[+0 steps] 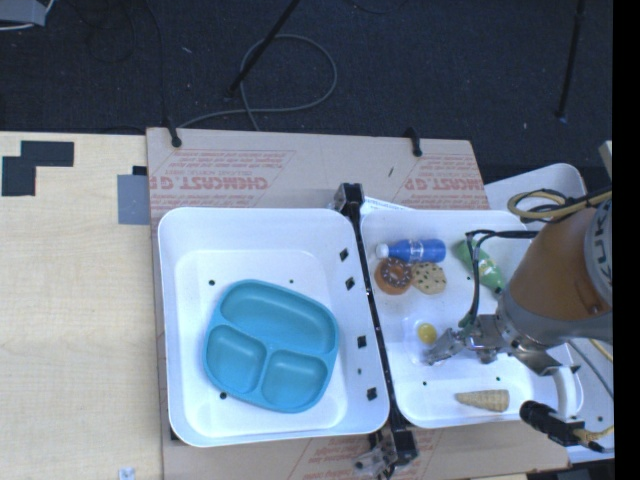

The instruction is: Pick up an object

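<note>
I see the sectioned plate (pixel 271 344) in the left bin (pixel 190 238); right of it, in the right bin (pixel 430 413), lie bottle (pixel 417 250), doughnut (pixel 393 276), cookie (pixel 430 279), cone (pixel 484 400).

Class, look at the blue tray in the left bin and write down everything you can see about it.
The blue tray is a divided plate of smooth, plastic-looking material in light blue, with rounded corners. Raised ridges split it into three compartments: one long one along the far side and two smaller ones nearer the camera. Nothing lies in any of them. It rests flat on the floor of the left bin, turned at a slant to the bin's walls and filling much of the floor. Only the bin touches it.
</note>
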Tool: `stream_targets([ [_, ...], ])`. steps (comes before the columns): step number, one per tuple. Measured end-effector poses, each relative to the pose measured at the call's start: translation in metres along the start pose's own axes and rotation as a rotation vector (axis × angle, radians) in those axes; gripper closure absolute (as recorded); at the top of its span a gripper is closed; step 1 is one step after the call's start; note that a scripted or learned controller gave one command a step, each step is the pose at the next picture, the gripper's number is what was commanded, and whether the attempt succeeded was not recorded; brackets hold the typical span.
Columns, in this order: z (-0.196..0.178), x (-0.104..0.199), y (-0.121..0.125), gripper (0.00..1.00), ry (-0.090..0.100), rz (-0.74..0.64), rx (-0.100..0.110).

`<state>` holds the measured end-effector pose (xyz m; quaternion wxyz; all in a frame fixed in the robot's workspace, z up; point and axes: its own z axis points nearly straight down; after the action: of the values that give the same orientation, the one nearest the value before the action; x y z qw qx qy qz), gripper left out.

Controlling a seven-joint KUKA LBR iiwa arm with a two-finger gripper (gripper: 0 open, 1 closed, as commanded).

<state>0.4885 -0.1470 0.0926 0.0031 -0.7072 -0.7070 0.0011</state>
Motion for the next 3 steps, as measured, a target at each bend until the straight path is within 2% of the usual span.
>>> stream_targets([
  [1, -0.012, -0.002, 0.0, 1.0, 0.0, 0.007, 0.0],
  [3, -0.104, 0.005, -0.01, 1.0, -0.003, -0.001, -0.007],
])
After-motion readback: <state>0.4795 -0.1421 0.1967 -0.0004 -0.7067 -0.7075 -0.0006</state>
